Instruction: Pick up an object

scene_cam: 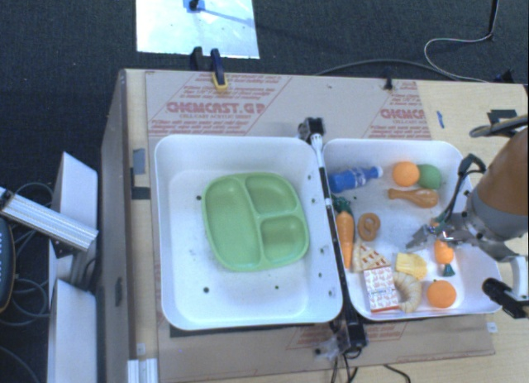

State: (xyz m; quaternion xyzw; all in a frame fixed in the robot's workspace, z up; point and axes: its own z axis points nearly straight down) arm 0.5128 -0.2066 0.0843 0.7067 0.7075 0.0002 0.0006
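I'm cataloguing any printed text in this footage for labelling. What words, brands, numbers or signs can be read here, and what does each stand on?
"CHEMCAST GP", in red, on the brown protective sheet behind the left bin.
The same red print repeats on the sheet behind the right bin, at a slant and partly cut off; only "CHEMC" reads.
Finer red lines around both logos: too small to read.
Blue bottle label: too blurred to read.
Red-and-white box: print unreadable.

We see a pale green divided plate [254,220] in a white bin [178,232], a blue bottle [353,179] and an orange carrot [345,239].
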